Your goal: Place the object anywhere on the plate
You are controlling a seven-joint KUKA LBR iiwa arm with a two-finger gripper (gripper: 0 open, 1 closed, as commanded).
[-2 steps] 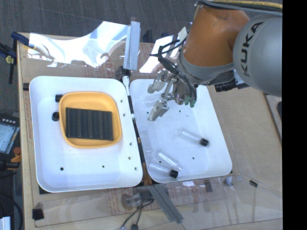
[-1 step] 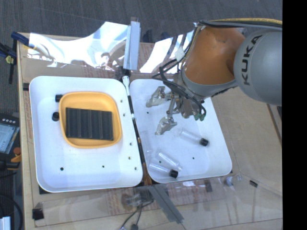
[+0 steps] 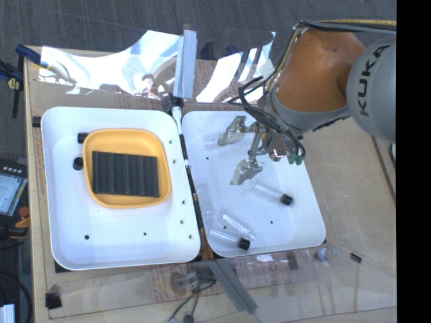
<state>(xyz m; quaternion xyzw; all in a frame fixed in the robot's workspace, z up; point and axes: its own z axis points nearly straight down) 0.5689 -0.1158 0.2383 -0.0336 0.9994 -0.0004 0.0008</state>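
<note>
I see two clear plastic tubes with black caps in the right bin (image 3: 310, 227). One tube (image 3: 273, 193) lies just below the gripper (image 3: 239, 152). The other tube (image 3: 229, 233) lies near the bin's front edge. The fingers (image 3: 244, 173) are spread apart with nothing between them. The yellow plate (image 3: 126, 168) sits in the left bin (image 3: 60, 241). The arm (image 3: 374, 86) says KUKA.

My arm (image 3: 377, 86) is grey with black KUKA lettering, an orange band (image 3: 313, 73), black cables, and a metallic end effector (image 3: 241, 152).
</note>
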